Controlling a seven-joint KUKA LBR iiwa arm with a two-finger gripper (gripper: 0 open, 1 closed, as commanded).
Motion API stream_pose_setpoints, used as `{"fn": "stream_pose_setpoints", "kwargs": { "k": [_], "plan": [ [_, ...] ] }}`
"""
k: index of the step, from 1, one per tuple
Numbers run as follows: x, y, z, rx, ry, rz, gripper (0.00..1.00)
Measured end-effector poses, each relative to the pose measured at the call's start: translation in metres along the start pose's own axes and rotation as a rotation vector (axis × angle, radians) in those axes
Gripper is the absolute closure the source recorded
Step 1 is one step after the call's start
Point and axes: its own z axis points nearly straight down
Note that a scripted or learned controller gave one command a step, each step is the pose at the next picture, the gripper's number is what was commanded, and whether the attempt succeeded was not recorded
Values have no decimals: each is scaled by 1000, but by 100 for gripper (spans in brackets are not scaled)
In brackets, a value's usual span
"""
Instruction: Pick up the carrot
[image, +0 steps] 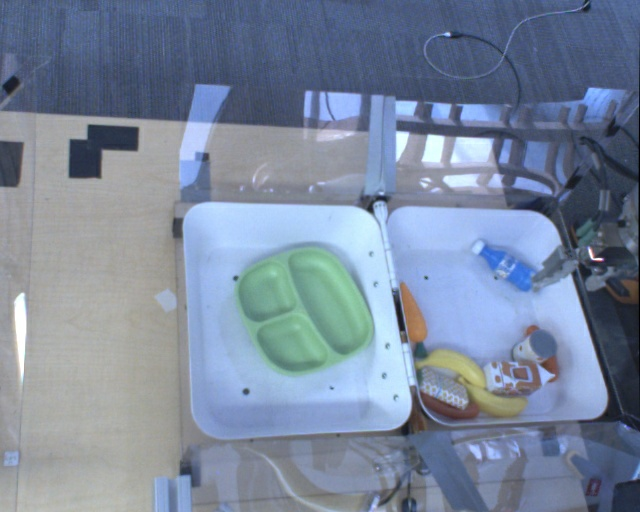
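The orange carrot (412, 312) lies in the right bin (470, 230), tight against its left wall and pointing along it. My gripper (555, 269) is at the bin's right rim, far right of the carrot, just beside a blue bottle (503, 264). Nothing shows held in it.
A yellow banana (472, 382), a round brown food item (445, 390) and an orange-and-white toy figure (524, 366) crowd the right bin's near corner, just below the carrot. A green divided plate (303, 310) sits in the left bin (210, 300). A metal frame (378, 150) stands behind the bins.
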Motion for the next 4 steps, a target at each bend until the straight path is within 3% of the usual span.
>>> {"fn": "stream_pose_setpoints", "kwargs": {
  "k": [1, 2, 3, 4],
  "plan": [
    [76, -45, 79, 0, 0, -212, 0],
    [96, -10, 166, -11, -5, -302, 0],
    [98, -7, 154, -19, -5, -304, 100],
    [157, -44, 71, -2, 0, -229, 100]
  ]
}}
